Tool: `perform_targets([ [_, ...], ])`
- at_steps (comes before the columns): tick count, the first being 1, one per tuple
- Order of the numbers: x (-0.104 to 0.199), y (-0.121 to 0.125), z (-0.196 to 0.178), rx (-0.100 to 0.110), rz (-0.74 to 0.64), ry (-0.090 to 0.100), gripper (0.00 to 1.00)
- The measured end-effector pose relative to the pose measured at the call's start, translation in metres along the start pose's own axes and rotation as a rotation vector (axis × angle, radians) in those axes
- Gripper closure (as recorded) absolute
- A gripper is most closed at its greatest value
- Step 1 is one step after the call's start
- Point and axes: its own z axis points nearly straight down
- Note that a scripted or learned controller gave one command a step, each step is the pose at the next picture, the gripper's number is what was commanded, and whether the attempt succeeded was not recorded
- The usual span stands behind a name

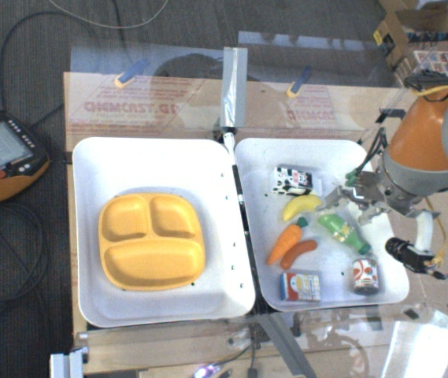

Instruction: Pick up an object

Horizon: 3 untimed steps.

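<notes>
Nearest the camera, a small carton (300,286) and a can (364,275) are crowded against the green bottle (344,232), so a neighbour could be nudged by the gripper (355,196), whose finger state cannot be told.

At the right edge of the frame the arm (424,144) is cut off, so little past its orange band shows. The gripper (348,198) (a dark tangle against the white bin) is too small to read. The green bottle (343,231) lies partly under it. The print on the small carton (294,181) cannot be read.
</notes>
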Motion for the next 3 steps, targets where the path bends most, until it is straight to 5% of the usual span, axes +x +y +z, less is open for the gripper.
perform_targets([
  [1,-0.017,0.021,0.07,-0.008,0.03,-0.003,0.0],
  [2,-0.015,0.021,0.061,-0.009,0.028,0.0,1.0],
  [3,0.013,0.005,-0.049,-0.001,0.034,-0.004,1.0],
])
